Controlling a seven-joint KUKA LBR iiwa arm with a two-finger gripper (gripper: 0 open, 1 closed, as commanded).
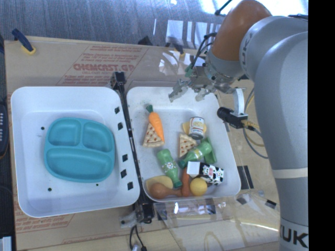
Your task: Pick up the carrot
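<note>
Carrot (pixel 155 121) beside right bin's (pixel 137 140) left wall.

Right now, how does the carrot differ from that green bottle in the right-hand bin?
The carrot is orange with a small green top; the green bottle is green with a white label. The carrot tapers to a point, while the bottle is rounded with a neck. The carrot lies near the bin's upper left, overlapping a waffle-patterned wedge; the bottle lies lower, among the crowded toys. Both lie flat in the right bin.
</note>
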